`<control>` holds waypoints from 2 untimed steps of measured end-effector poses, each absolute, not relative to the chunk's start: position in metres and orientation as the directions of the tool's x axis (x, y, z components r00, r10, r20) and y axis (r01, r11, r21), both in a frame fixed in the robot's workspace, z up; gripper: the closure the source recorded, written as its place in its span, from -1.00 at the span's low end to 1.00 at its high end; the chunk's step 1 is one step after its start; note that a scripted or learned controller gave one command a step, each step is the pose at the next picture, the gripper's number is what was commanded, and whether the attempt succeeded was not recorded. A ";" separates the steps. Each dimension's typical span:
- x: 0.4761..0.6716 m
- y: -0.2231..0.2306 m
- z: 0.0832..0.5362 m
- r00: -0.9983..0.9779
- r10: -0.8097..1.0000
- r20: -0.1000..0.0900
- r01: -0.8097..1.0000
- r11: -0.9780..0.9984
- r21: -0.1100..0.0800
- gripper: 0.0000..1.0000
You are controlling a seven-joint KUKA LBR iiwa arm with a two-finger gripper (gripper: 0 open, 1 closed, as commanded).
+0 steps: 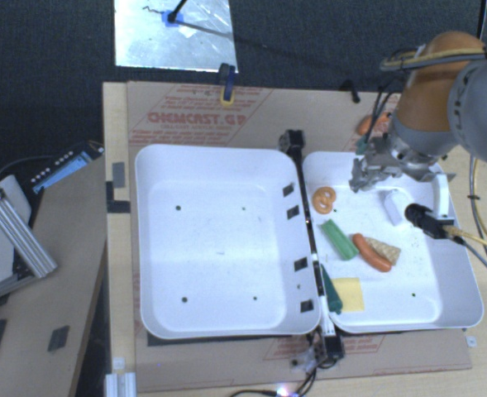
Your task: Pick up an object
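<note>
At the far left part of the right bin (441,288): the gripper (360,182), on the end of the grey arm (466,114) reaching in from the right. Open or closed: cannot tell from this slant.

Just near and left of the gripper, flat on the bin floor and apart from it: an orange ring (324,198), closest of all the pieces. Just near and right of the gripper: a small white piece (392,207).

Nearer again, toward the bin's middle: a green block (339,240) lying slantwise, and close on its right an orange-red sausage shape (370,251) touching a tan wedge (388,248).

At the near left corner: a yellow square (350,294), with a dark green strip (331,292) against its left edge, along the wall between the two bins.

Beyond the far rim, outside the bin: an orange thing (365,126), partly hidden, kind not clear.

To the left, well apart from the gripper: the left bin (218,222).
</note>
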State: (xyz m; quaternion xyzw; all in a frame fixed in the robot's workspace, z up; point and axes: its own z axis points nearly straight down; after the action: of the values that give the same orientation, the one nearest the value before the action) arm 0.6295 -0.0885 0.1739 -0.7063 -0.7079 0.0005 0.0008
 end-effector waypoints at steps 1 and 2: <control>0.671 -0.084 0.132 -0.007 1.000 -0.001 1.000 0.007 0.004 1.00; 0.669 -0.086 0.105 -0.003 1.000 -0.001 1.000 0.003 0.002 1.00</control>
State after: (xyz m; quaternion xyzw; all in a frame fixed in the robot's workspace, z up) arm 0.6691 -0.0864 0.1050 -0.7060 -0.7082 -0.0003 -0.0011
